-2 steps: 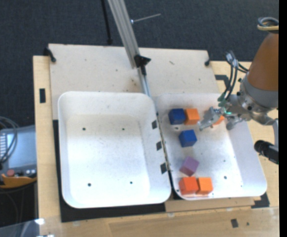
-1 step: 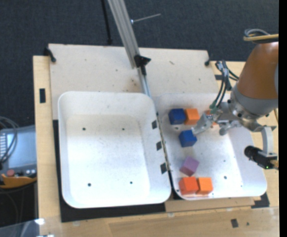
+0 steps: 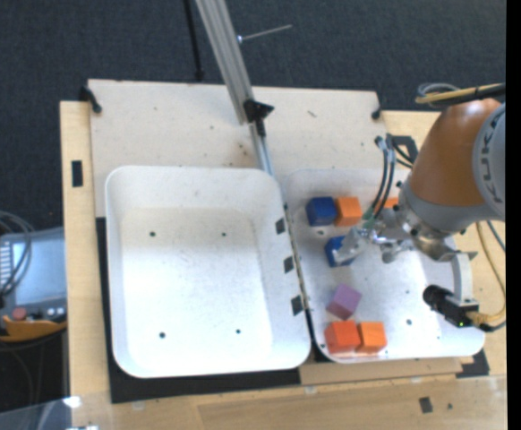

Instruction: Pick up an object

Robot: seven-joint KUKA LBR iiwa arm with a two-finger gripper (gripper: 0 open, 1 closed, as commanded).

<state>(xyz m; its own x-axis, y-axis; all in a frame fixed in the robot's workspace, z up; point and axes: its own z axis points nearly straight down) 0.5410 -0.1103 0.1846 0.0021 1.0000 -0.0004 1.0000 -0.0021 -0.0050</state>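
The tool [image 3: 361,240] is hanging low in the right bin [image 3: 404,330] beside a small blue block [image 3: 337,253] (its grip state I cannot tell); lifting is remaining.

White bins [image 3: 198,267] — blue [image 3: 321,210], orange [image 3: 349,209] and purple [image 3: 343,301] blocks; arm [image 3: 453,164] orange-banded grey.

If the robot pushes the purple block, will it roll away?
Probably not. The purple block looks like a cube with flat faces, so it would likely slide on the smooth white bin rather than roll. It seems stiff and small, probably light, so a nudge might spin it toward the orange blocks nearby.
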